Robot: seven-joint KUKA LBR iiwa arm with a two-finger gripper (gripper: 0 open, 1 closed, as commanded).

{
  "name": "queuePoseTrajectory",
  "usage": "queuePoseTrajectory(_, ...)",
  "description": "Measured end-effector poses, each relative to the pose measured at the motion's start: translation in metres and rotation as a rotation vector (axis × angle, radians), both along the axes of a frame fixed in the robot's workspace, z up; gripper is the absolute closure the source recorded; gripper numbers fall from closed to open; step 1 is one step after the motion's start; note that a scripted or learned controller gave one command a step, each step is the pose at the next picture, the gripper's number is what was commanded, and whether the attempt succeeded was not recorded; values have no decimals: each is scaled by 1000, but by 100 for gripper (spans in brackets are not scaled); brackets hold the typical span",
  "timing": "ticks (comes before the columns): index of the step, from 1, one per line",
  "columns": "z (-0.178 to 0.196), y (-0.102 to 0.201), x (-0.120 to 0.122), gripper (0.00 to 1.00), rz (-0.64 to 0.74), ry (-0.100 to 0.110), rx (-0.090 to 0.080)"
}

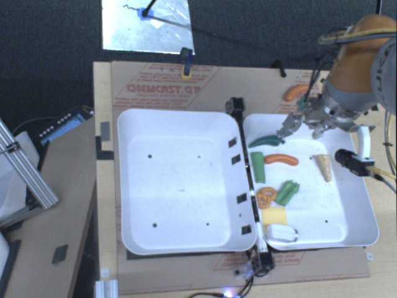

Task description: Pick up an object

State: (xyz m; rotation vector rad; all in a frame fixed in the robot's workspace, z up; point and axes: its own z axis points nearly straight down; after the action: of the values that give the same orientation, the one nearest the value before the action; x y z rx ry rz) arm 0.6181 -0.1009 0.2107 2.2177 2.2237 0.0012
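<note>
Hand [296, 124] over right bin [356, 225], grip state unclear | green pepper [265, 141] just beside | sausage [281, 160] near

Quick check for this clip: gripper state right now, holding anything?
Gripper: cannot be told; it hangs over the far end of the right bin, just above the dark green piece, with nothing visibly between its tips.

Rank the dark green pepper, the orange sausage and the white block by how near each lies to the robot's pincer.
From the pincer, hanging over the right bin's far side:
1. Dark green pepper, just below-left of it by the far rim.
2. Orange sausage, mid-bin.
3. White block, at the near rim, farthest.
</note>
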Motion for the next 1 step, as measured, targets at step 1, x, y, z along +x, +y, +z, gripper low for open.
queuePoseTrajectory(1,-102,-5,15,0,-1,6,0)
